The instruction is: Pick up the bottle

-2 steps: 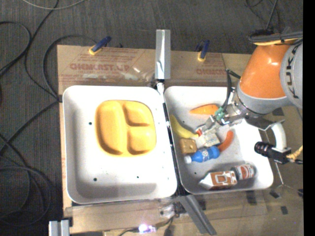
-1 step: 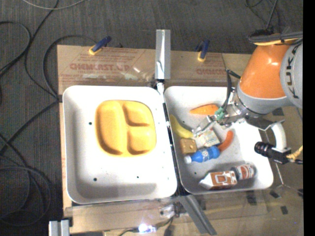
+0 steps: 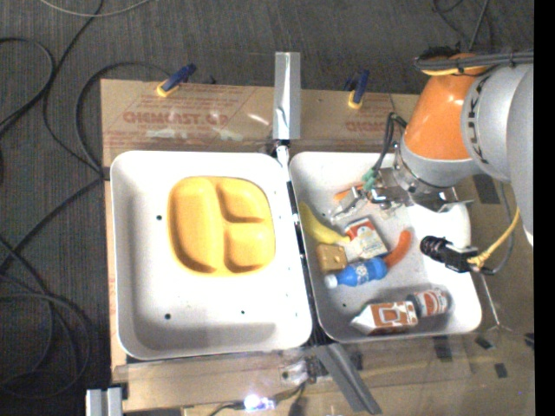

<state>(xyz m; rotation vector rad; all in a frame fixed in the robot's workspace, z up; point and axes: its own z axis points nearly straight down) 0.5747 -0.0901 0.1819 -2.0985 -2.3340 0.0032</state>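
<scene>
While lying flat, smooth blue plastic bottle [image 3: 358, 274] tapers toward its cap.

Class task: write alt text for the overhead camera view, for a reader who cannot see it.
A grey and orange robot arm reaches from the right, its gripper over the right white bin, which holds a blue bottle, a banana, a carrot and small food packages. The left white bin holds a yellow divided tray.
</scene>
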